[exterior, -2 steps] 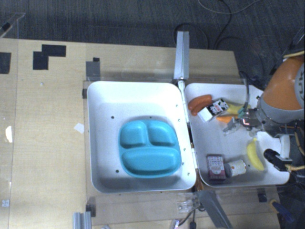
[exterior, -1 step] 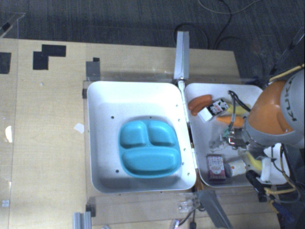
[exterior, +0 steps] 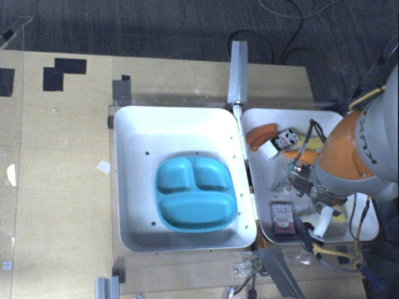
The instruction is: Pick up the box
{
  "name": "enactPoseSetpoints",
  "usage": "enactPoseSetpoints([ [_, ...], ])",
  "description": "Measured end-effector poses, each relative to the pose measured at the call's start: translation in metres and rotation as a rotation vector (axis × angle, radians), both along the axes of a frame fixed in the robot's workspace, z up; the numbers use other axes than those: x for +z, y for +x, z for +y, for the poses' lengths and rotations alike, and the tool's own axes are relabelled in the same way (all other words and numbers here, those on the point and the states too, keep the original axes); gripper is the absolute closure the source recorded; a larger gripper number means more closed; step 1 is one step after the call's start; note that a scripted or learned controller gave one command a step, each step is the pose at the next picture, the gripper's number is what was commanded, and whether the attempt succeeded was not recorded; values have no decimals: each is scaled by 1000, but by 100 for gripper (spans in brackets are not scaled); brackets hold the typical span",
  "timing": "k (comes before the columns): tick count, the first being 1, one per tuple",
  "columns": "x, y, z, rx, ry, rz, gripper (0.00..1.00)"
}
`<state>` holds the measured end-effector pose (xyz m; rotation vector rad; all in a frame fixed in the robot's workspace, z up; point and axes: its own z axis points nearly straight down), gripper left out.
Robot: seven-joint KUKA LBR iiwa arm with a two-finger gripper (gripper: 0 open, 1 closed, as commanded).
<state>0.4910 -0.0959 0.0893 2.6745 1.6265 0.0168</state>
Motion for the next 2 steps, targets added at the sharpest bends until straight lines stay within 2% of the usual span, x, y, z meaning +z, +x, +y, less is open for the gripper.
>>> enactPoseSetpoints([
  [1,12,3,1,2,1,-7,100],
  [2,125,-3,4,-207,6,11,100],
])
